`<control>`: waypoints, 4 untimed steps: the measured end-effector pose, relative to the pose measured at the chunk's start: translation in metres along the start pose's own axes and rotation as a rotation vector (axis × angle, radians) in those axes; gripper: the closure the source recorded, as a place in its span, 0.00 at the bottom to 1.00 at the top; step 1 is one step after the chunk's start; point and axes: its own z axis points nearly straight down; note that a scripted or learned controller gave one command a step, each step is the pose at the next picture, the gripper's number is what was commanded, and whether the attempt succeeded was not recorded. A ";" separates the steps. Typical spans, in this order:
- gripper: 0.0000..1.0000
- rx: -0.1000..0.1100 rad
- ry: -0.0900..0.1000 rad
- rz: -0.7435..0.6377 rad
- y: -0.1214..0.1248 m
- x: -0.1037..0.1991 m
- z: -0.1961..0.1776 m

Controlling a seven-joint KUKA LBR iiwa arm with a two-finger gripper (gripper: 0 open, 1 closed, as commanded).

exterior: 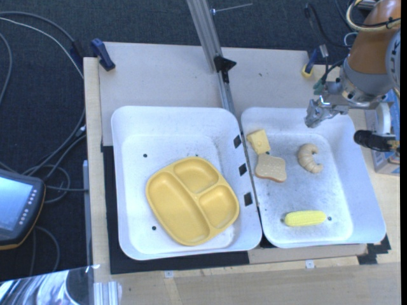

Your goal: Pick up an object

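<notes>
Camera view. Desk [159, 68]: two white bins. Left bin [127, 132]: yellow divided plate [193, 199]. Right bin [356, 196]: cheese wedge [258, 141], bread slice [271, 168], croissant [310, 157], corn cob [304, 218].

Tool [314, 114]: at the right bin's far rim, above the contents, nothing visibly held; jaw spread cannot be told.

Nearest candidate: croissant, near the tool, toward the bin's centre, apart from its neighbours.

Handling note: centre over the croissant before descending, straddling its narrow width.
</notes>
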 end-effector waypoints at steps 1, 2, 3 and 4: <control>1.00 0.001 0.000 -0.001 -0.001 0.000 -0.045; 1.00 0.002 0.001 -0.001 0.000 0.000 -0.081; 1.00 0.011 0.005 -0.005 -0.027 0.056 -0.076; 1.00 0.011 0.005 -0.005 -0.056 0.106 -0.082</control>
